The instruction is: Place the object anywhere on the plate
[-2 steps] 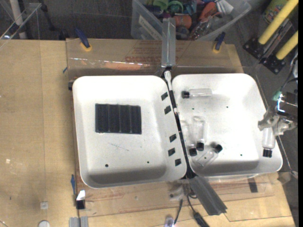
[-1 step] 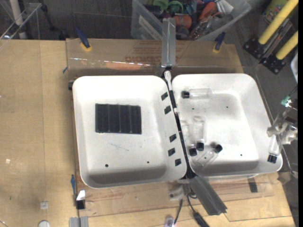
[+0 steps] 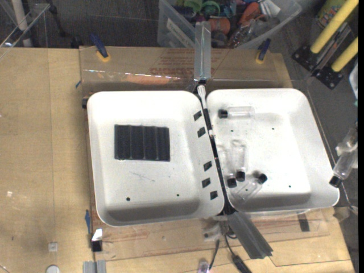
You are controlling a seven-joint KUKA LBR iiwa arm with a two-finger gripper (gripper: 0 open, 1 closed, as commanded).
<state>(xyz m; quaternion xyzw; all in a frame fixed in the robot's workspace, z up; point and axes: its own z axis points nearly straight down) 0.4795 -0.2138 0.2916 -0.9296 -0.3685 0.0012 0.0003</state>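
Observation:
The plate is a black ridged rectangle lying flat in the left bin, towards its far left. Small clear vials with black caps lie in the right bin. One vial rests near the far side with its cap pointing left. A few more vials are bunched at the front left corner, close to the divider. Another clear vial with a black cap sits tilted at the right bin's right rim, partly cut off by the view's edge.
A metal divider with black clips runs between the two bins. Behind them stands a clear tub of colourful toys. Yellow foam tubes lean at the back right. Wooden bench surrounds the bins.

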